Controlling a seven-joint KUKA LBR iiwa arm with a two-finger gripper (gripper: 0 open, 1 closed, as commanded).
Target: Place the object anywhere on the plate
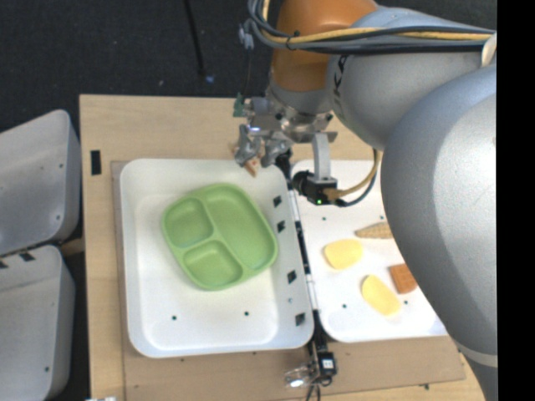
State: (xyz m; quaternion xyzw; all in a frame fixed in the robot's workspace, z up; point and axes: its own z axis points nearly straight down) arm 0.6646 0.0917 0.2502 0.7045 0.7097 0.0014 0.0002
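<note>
A green plate (pixel 219 236) with three compartments lies tilted in the left white bin (pixel 150 307). My gripper (pixel 254 159) hangs over that bin's back edge, just beyond the plate's far rim. A small tan piece (pixel 250 170) pokes out at the fingertips, and the fingers look shut on it. Most of the piece is hidden by the fingers.
The right bin (pixel 368 328) holds two yellow pieces (pixel 343 253) (pixel 379 295), a tan wedge (pixel 374 230) and a small brown block (pixel 403 278). A divider with black clips (pixel 297 249) runs between the bins. The arm's bulk covers the right bin's far side.
</note>
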